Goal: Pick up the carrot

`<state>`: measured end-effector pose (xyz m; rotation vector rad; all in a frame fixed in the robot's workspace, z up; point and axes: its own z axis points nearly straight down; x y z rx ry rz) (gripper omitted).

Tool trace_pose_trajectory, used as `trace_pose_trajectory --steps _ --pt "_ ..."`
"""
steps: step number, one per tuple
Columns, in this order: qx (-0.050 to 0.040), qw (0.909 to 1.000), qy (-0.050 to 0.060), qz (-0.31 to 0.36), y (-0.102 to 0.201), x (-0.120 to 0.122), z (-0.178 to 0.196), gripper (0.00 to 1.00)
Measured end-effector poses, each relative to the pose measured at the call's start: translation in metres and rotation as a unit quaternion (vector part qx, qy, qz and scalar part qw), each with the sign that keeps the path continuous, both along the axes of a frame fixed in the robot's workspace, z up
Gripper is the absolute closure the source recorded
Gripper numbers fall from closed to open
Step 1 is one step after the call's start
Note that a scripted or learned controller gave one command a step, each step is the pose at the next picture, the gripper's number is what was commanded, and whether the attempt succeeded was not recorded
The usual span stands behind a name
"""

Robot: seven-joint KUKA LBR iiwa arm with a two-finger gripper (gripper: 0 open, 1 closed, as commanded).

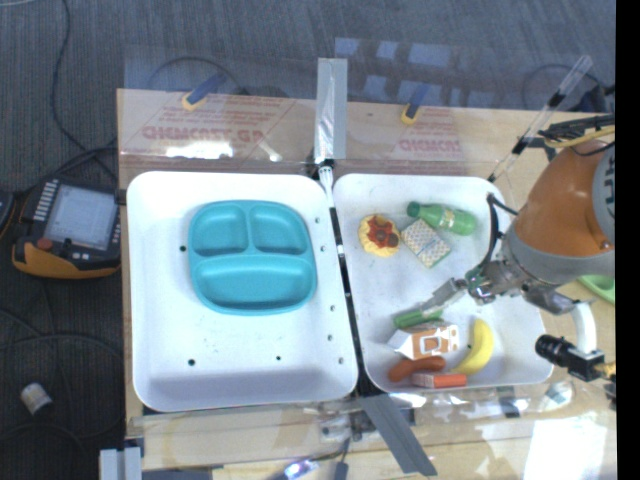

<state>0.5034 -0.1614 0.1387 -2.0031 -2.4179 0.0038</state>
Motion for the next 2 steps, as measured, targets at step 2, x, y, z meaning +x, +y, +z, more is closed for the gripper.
trace_pose_trajectory --steps 2 --pt "-0.0004 0.9983 0.0 -0.059 0.057 0.085 -0.001 0.0"
